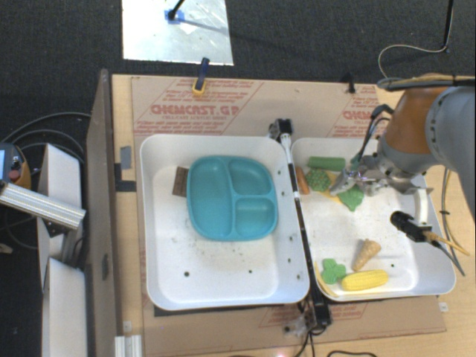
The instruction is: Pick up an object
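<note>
Green toys (pixel 327 175) sit under our gripper (pixel 355 184) in the right bin (pixel 431 274); we're reaching, grip state we cannot tell, and next comes a clean close.

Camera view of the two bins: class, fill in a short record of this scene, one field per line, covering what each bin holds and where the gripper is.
left bin: white bin holding a teal divided plate and a small brown block at the plate's left edge
right bin: white bin holding a yellow corn cob, a cone, several green pieces and an orange piece
gripper: gripper low over the right bin's far half, beside a green piece
fingers: cannot be judged
object lifted: none seen
</note>
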Controlling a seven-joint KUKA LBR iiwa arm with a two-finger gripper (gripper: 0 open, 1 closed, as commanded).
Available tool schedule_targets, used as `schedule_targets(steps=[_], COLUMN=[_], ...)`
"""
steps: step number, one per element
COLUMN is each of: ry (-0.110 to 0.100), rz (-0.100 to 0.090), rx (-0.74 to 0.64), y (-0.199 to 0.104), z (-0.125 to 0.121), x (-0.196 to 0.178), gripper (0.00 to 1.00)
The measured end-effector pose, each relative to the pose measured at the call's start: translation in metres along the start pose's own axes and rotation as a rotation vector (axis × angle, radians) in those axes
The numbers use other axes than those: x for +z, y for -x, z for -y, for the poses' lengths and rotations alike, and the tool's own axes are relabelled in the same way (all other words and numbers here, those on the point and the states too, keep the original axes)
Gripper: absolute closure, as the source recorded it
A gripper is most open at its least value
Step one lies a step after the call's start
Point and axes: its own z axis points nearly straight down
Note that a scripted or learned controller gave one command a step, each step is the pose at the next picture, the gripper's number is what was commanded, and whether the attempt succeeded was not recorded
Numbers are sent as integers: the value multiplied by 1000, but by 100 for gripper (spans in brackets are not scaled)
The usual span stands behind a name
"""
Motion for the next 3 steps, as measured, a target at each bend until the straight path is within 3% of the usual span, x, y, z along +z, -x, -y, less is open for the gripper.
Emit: schedule_targets(steps=[1, 2, 3], ry=[6, 2, 1], rz=[0, 3, 1], rx=[-1, 5, 0], y=[-1, 62, 58], z=[-2, 44, 42], x=[-15, -110, -106], gripper=[100, 100, 0])
